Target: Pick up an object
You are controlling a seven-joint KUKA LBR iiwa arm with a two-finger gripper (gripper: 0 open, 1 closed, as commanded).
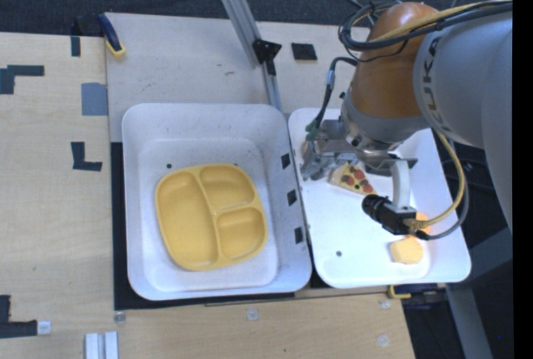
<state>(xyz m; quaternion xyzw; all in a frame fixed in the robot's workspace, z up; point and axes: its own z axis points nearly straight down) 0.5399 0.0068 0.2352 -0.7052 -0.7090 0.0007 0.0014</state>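
A pale wooden bench (50, 182) holds two shallow white bins side by side. The left white bin (137, 132) has one thing in it, a yellow plastic plate (211, 216) with three parts, lying flat.

Right of the plate, past the bin wall, the metal gripper (310, 164) hangs low over the near-plate edge of the right white bin (350, 261). The big grey and orange arm (391, 74) covers it from above, so I cannot tell if the gripper is apart or together, and I see nothing held in it.

A bit further right of the plate lies a small flat toy pizza slice (351, 179), just beside the gripper. Much further right of the plate, and lower down, sits a little yellow block (405, 251).

What could go wrong? The pizza slice is thin and flat, so the gripper may close above it and get nothing. The gripper is also close to the bin wall on the plate's side, so it could bump that wall, or push the slice away instead of grabbing it.
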